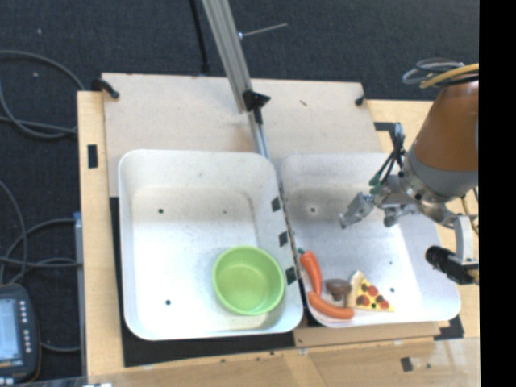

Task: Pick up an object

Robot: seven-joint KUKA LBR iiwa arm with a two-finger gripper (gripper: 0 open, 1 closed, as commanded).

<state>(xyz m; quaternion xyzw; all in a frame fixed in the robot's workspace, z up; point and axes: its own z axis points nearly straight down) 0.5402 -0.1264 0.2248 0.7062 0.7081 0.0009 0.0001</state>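
My fingers (pixel 372 211): over right bin (pixel 339 176), grip state unclear | right bin: carrots (pixel 313 271), pizza slice (pixel 371 295) | left bin (pixel 161 184): green bowl (pixel 248 279)

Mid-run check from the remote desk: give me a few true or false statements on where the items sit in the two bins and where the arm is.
1. The green bowl sits in the left bin. True.
2. The carrot lies in the left bin next to the bowl. False: it lies in the right bin, near its front left corner.
3. The pizza slice lies near the front edge of the right bin. True.
4. The gripper is over the left bin. False: it is over the right bin, apart from the items at the front.
5. The bowl is red. False: it is green.
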